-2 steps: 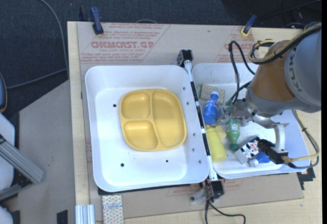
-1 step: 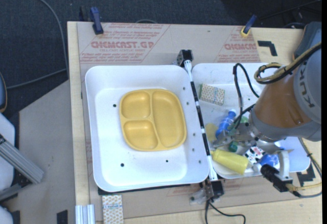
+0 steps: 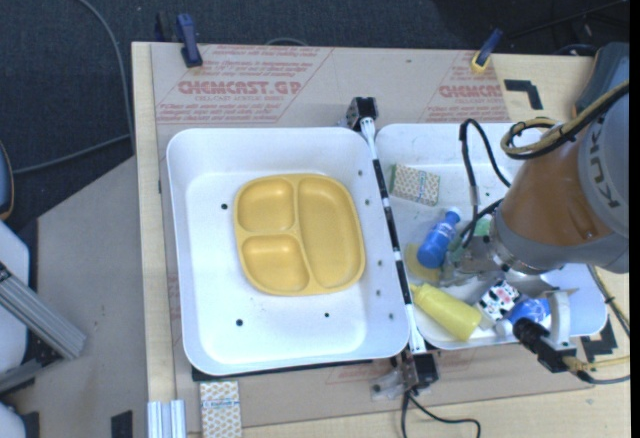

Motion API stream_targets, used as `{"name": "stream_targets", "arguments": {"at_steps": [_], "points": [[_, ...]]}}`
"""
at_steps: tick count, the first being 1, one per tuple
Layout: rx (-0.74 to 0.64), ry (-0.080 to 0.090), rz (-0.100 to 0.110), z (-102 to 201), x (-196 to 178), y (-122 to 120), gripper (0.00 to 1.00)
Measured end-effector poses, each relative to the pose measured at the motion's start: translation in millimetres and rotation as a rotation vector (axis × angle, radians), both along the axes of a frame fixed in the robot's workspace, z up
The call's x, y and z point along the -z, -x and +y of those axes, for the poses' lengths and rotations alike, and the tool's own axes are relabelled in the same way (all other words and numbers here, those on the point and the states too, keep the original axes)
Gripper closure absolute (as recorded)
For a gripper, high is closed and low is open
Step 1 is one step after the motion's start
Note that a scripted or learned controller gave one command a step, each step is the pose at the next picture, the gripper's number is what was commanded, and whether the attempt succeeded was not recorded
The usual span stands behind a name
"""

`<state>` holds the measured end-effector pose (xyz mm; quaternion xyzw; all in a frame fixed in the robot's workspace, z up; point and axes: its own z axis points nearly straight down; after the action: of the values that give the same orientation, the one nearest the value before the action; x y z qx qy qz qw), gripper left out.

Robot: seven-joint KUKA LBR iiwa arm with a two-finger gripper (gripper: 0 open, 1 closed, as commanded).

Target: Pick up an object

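The arm's orange band and grey wrist point(image 3: 545, 216) hang over the right bin point(image 3: 430, 141). My gripper point(image 3: 470, 261) reaches down among the objects there; the wrist hides its tips. A blue bottle point(image 3: 437, 240) lies just left of it. A yellow bottle-shaped object point(image 3: 446, 311) rests at the bin's front. A patterned sponge-like packet point(image 3: 415, 184) sits toward the back. A small printed blue and white item point(image 3: 505, 304) lies under the wrist at the front right.
The left bin point(image 3: 200, 256) holds a yellow three-compartment plate point(image 3: 298, 232). A black-and-white divider strip point(image 3: 385, 216) runs between the bins. Cables point(image 3: 480, 151) loop off the arm over the right bin. Blue clamps point(image 3: 187, 38) sit at the bench's back edge.
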<state>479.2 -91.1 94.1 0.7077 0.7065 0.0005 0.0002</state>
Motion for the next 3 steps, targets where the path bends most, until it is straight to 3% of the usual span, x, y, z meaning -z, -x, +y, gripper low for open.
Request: {"name": "stream_targets", "arguments": {"at_steps": [1,2,3], "points": [[0.0,0.002,0.0,-86,-45,-26,1.0],[-0.001,0.001,0.001,-85,-45,-26,0.0],[-0.003,0.0,0.0,-45,9,-29,0.0]]}}
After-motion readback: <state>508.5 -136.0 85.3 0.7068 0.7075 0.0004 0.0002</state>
